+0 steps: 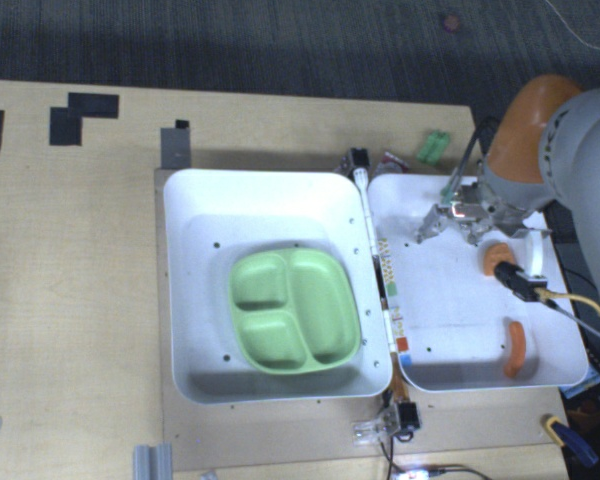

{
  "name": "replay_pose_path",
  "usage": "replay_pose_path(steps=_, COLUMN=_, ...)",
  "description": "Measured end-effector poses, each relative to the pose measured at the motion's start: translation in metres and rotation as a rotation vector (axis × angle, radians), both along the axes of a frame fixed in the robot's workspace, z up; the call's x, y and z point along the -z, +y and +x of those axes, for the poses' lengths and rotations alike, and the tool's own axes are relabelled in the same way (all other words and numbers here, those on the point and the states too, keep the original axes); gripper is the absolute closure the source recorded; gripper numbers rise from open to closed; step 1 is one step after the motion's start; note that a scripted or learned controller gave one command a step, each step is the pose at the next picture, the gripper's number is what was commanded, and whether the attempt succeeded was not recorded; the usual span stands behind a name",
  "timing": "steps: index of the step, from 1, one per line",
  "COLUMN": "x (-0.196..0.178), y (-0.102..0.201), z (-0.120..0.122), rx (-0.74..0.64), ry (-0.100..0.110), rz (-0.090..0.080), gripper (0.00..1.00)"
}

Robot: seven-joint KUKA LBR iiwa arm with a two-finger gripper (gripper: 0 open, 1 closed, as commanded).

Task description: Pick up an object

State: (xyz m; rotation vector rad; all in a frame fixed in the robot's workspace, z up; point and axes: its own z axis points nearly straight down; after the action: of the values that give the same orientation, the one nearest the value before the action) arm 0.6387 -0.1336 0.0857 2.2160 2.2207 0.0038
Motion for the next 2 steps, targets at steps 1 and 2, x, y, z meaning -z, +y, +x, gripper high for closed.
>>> replay_pose_path(steps=1, x=-0.012, y=0.001, z=0.002, rx=-0.003, ry=-0.006, rz=0.001, gripper=1.0)
replay_pose_path(steps=2, x=-0.159, y=-0.039, z=0.032, rx=-0.001, ry=-0.006, rz=-0.002, gripper=1.0)
